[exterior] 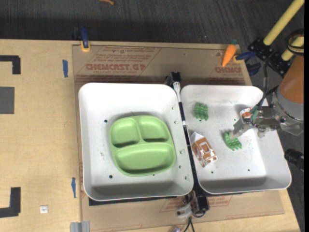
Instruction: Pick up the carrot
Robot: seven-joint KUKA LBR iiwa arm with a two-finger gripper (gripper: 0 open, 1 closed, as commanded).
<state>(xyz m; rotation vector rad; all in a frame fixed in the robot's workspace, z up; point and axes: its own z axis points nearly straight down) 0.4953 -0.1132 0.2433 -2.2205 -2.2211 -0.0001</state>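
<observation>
Just above the right bin (pixel 270 173), gripper (pixel 240 128) fingers slightly parted, holding nothing, beside a green block (pixel 233 141).

I saw a tray (pixel 142 144) in the left bin (pixel 91 129); two blocks (pixel 201 110) (pixel 232 141) and a packet (pixel 203 151) lay in the right bin (pixel 270 170), and the carrot (pixel 229 55) behind it.

A pale wooden bench top (pixel 38 144) fills the scene from nine o'clock to six o'clock, with a flat brown cardboard sheet printed in red lettering (pixel 125 64) laid over its middle. Black tape marks (pixel 11 64) sit at nine o'clock and small blue tape strips (pixel 64 67) near ten. Dark grey carpet floor (pixel 159 11) spans twelve o'clock under even light.
</observation>
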